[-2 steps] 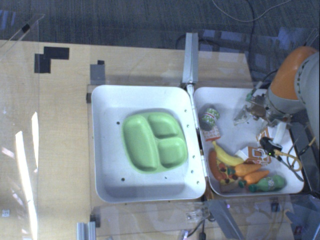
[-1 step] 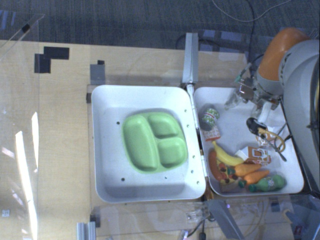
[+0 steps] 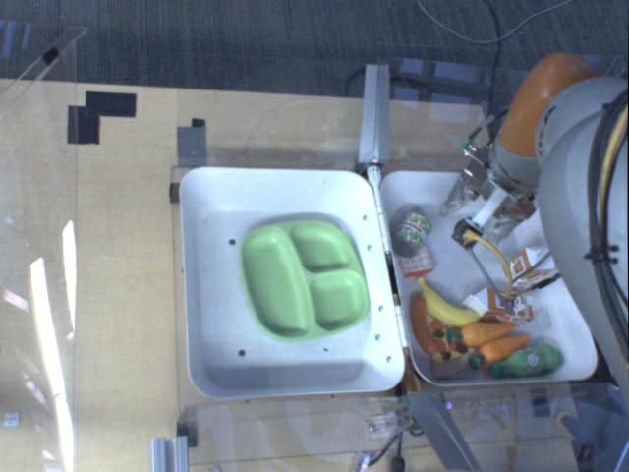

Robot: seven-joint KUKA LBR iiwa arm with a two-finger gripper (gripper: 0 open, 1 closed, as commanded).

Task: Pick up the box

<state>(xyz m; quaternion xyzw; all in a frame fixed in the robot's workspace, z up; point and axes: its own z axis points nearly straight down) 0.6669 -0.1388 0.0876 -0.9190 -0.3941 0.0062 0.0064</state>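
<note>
The box (image 3: 518,285) is a small white carton with orange print. It lies flat in the right bin (image 3: 575,357), toward that bin's right side, and the arm partly covers it. My gripper (image 3: 474,209) hangs over the back part of the same bin, up and to the left of the box and apart from it. A thin yellow cable loops from the gripper down toward the box. The grey arm with its orange band (image 3: 536,101) comes in from the right.
In the right bin lie a round printed pouch (image 3: 413,232), a banana (image 3: 447,306), a carrot (image 3: 496,340), a green bottle (image 3: 526,361) and other toy food at the front. The left bin (image 3: 211,293) holds a green divided plate (image 3: 305,278).
</note>
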